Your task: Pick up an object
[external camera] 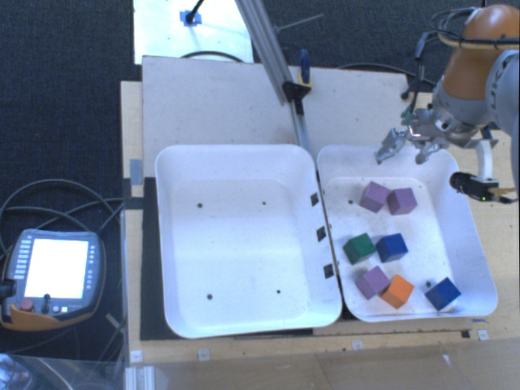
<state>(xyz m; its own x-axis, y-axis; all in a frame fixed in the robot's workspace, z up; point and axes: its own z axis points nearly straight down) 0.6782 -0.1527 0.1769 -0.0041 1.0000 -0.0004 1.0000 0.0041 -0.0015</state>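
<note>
The right bin (463,242) holds several small blocks. Two purple blocks (374,196) (401,201) lie side by side near its back. A green block (358,248) and a blue block (391,247) sit in the middle. A third purple block (373,281), an orange block (397,291) and another blue block (443,293) lie near the front. My gripper (408,147) hangs above the bin's back rim, open, its two fingers spread with nothing between them. It is above and behind the purple pair, apart from every block.
The left bin (175,218) stands beside the right one. A slanted metal pole (268,43) with a clamp crosses the back of the bench. A teach pendant (53,279) with cables lies off the bench at the left.
</note>
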